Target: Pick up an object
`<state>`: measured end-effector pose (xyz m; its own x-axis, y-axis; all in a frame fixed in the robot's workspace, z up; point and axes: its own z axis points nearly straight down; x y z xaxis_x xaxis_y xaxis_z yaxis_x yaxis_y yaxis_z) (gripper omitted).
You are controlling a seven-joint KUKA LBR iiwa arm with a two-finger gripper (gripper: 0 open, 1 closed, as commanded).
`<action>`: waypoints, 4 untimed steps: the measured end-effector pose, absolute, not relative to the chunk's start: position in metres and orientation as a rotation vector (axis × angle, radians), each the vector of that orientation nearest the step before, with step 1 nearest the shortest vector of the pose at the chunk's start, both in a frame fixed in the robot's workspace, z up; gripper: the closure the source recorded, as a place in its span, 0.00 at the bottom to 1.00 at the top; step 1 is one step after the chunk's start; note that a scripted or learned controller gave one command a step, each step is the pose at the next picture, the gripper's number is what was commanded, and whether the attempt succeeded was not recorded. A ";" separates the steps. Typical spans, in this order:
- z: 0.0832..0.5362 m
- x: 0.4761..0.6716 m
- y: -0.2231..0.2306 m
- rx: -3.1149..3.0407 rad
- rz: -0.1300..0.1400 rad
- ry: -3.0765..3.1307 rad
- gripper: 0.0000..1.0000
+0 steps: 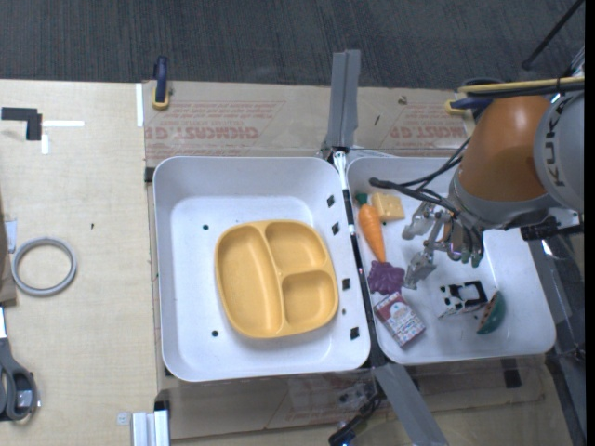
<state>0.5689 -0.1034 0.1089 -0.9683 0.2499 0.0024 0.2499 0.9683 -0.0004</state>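
In the right bin (521,342) lie an orange carrot (373,232), a pale yellow wedge (388,206), a purple bunch of grapes (386,276), a small red and white carton (401,320), a black and white piece (462,295) and a teal and green object (491,312). My gripper (419,247) hangs low over the middle of this bin, just right of the carrot and above the grapes. Its metal fingers (420,269) stand spread apart and open, with nothing between them.
The left bin (177,249) holds a yellow divided plate (276,278). A grey divider post (342,100) stands between the bins at the back. A grey tape ring (41,266) and scissors (16,390) lie on the bench at far left.
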 end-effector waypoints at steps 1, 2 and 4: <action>0.090 0.589 -0.101 -0.786 0.002 -3.040 0.00; 0.090 0.614 -0.102 -1.419 0.003 -2.802 0.00; 0.190 0.636 -0.085 -1.201 0.003 -2.903 0.00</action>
<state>0.6356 -0.0849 0.1903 -0.7077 0.7066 -0.0011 0.7066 0.7077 -0.0019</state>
